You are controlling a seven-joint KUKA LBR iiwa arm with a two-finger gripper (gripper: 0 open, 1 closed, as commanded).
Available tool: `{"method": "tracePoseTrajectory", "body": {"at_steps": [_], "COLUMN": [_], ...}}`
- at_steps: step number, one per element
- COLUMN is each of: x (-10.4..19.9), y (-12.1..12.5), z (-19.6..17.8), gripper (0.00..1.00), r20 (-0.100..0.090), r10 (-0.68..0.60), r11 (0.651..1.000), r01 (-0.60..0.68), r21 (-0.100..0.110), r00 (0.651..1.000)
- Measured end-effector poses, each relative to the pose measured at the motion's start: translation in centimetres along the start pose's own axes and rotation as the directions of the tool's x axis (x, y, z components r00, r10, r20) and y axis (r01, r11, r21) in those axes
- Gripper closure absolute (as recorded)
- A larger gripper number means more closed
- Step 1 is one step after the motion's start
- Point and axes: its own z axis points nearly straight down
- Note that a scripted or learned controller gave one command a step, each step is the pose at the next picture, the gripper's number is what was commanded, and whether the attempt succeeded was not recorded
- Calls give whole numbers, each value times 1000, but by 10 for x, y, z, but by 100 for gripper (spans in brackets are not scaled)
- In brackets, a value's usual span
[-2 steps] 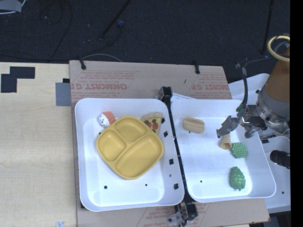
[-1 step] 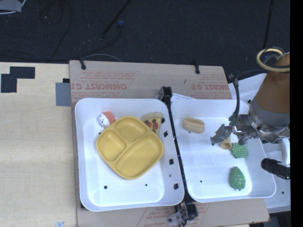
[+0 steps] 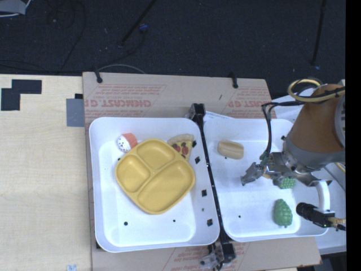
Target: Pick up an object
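From my station, nothing has been lifted yet, as far as I can judge. Starting at the left, the left bin [image 3: 107, 219] on the counter [image 3: 39, 179] carries a yellow divided plate [image 3: 155, 175], lying flat in its middle. Touching the plate's upper left edge sits a small white and orange toy [image 3: 126, 142], and at its upper right a pizza-slice toy [image 3: 181, 145] lies half tucked under the rim.

Past the divider, the right bin [image 3: 248, 219] has a tan bread-like piece [image 3: 230, 149] near its upper left, well apart from the arm. The hand [image 3: 265, 173] hovers low over the bin's middle; one dark finger points left, but I cannot tell whether it is spread or pressed together, and I see nothing pinched in it. A small green piece [image 3: 286, 182] sits just beside the wrist, and a larger green knobbly object [image 3: 283, 213] rests on the bin floor below it, untouched.

I would say the grasp itself is all left to do.
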Motion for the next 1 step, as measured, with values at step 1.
{"method": "tracePoseTrajectory", "body": {"at_steps": [1], "x": [-4], "y": [8], "z": [55], "gripper": [0], "r20": [0], "r10": [0], "r11": [1000], "r01": [0], "r21": [-1], "r00": [1000]}}
